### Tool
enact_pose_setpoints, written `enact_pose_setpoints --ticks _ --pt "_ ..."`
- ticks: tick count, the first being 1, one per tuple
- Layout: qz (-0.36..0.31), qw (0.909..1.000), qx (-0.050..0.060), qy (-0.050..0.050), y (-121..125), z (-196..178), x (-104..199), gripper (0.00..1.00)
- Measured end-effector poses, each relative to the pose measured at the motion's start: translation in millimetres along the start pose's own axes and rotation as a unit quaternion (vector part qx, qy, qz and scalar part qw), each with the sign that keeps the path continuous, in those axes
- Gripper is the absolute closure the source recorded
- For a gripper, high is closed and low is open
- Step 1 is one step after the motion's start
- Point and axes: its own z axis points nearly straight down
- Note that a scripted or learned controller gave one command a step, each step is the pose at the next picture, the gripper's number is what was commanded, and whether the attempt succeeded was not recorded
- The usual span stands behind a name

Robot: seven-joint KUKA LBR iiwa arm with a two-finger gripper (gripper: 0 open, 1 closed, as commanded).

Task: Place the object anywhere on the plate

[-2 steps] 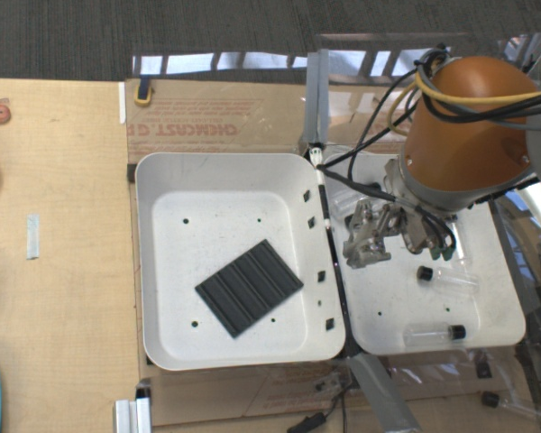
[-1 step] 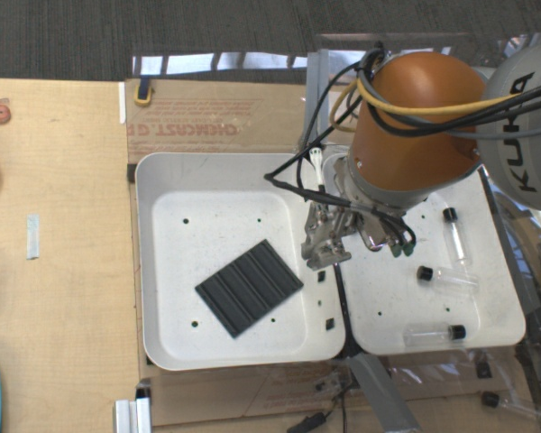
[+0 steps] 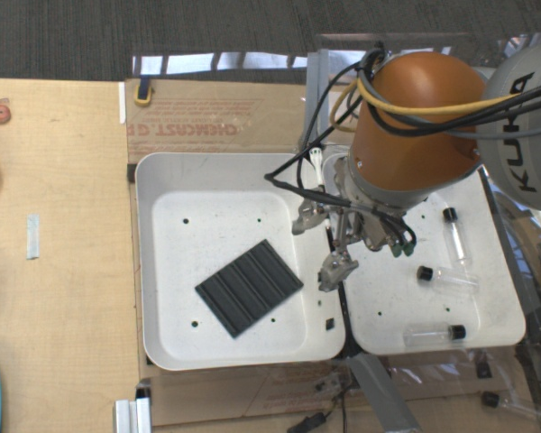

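Two shallow white bins sit side by side on my bench, and I read them from the left. The left bin [image 3: 162, 188] carries a dark ribbed plate [image 3: 250, 288] lying flat and askew near its middle, with bare white floor all round it, widest toward the far wall. Between the bins, the gripper [image 3: 336, 273] hangs over the shared rims under the arm's orange band [image 3: 415, 124]; nothing shows in it, and I cannot tell from this slant how it is set. The right bin [image 3: 505, 318] holds three clear tubes with black caps: one [image 3: 453, 237] standing off toward the far side, one [image 3: 446, 278] near the middle, one [image 3: 433, 334] by the near rim, all apart. I judge them light, stiff, slick, prone to roll and possibly brittle. I would grip the middle tube across its body, lift clear of both rims, then lower it gently so it stays on the ribs.
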Motion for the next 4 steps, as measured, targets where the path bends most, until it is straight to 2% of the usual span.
enact_pose_setpoints --ticks 1,2,3,4 --pt "-0.22 0.9754 -0.001 0.001 41 54 -35 0.0" --pt "-0.096 0.9953 0.0 -0.001 45 -57 -47 0.0" --pt "-0.368 0.9297 0.0 -0.002 59 -120 -91 0.0" --pt "-0.365 0.931 -0.001 -0.003 58 -129 -93 1.0"
